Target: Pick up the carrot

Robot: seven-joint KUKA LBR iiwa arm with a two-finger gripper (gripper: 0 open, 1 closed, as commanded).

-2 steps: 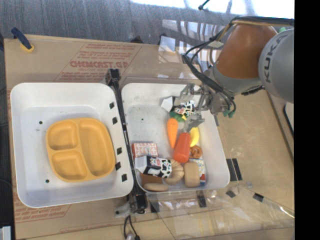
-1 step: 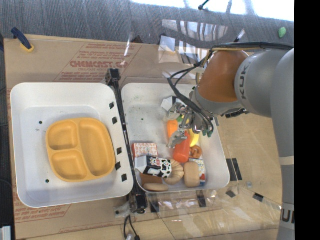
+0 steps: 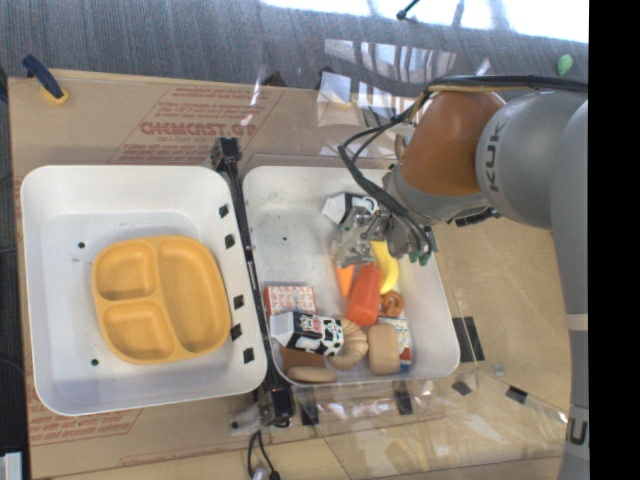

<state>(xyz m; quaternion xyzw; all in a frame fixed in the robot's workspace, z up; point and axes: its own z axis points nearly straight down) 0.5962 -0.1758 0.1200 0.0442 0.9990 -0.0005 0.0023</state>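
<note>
Because the carrot (image 3: 363, 295) lay crowded among toys near the right bin's (image 3: 262, 243) right wall, I hung my gripper (image 3: 362, 236) directly above its upper end. Whether it was open, I cannot tell.

Red "CHEMCAST" lettering is printed on the brown bench sheet (image 3: 190, 128).

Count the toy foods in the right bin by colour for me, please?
Orange: 2, the carrot and a small orange piece
Yellow: 1, the banana
Tan or brown: 3, the bread-like pieces along the near wall
Total: 6
</note>
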